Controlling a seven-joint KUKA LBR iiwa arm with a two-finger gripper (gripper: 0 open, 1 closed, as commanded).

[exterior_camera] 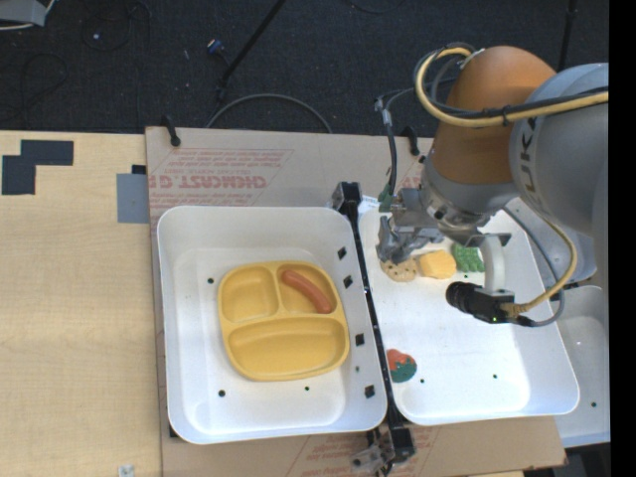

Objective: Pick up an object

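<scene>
My gripper (pixel 396 248) hangs low over the far left part of the right bin (pixel 497 386). Right under it lies a round tan cookie (pixel 401 269) with dark specks, partly covered by the gripper. A yellow wedge (pixel 437 264) sits just right of the cookie, and a green piece (pixel 467 259) lies beside that, half under the wrist. A small orange and green toy (pixel 399 364) rests near the right bin's front left corner. Nothing is visibly held.
The left bin (pixel 189 266) holds a yellow divided plate (pixel 283 341) with a red sausage (pixel 308 288) in its upper right compartment. A black divider (pixel 360 296) runs between the bins. The arm's grey and orange body covers the right bin's far right side.
</scene>
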